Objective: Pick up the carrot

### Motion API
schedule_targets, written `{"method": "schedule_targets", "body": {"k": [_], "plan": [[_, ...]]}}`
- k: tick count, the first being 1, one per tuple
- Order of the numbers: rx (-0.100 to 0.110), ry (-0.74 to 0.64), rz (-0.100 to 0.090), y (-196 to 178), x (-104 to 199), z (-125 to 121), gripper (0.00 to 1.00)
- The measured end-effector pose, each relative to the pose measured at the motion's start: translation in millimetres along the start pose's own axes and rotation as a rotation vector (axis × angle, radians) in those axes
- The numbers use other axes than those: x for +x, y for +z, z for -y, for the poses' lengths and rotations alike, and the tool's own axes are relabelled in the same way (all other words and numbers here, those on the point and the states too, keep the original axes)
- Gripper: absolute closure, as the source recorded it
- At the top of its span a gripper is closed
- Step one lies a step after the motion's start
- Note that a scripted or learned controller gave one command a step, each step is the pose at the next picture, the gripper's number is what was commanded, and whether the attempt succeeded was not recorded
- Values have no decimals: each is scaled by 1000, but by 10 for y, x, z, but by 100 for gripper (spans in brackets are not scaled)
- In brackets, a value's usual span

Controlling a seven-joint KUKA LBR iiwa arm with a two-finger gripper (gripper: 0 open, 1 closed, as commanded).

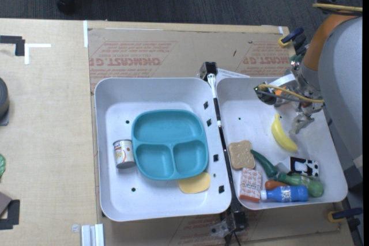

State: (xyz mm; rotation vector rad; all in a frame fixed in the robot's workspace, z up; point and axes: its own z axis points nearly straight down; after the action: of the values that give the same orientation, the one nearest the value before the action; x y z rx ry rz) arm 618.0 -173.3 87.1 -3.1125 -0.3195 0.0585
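White plastic makes up both shallow bins; the right bin (242, 106) holds the clutter. The short orange carrot (274, 185) lies toward 6 o'clock in that bin. It is wedged between the red-and-white printed carton (250, 184) at its 9 o'clock and the blue-labelled white bottle (286, 194) at its 4 o'clock, and only a stub of it shows. A long dark green vegetable (264, 163) runs off at its 12 o'clock, beside a tan slice of toy bread (240, 154).

The metal two-finger gripper (300, 121) hangs toward 2 o'clock in the bin, just at 1 o'clock of the yellow banana (281, 134) and well apart from the carrot. Whether it is spread or pressed together I cannot tell, and nothing visible is pinched in it.

The left bin (109, 181) carries a teal three-section plate (170, 144), with a small printed can (123, 154) at its 9 o'clock.
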Motion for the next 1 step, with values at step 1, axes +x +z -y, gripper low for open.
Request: {"method": "schedule_targets", "body": {"k": [1], "plan": [[37,-10,30,-23,139,-181,0]]}}
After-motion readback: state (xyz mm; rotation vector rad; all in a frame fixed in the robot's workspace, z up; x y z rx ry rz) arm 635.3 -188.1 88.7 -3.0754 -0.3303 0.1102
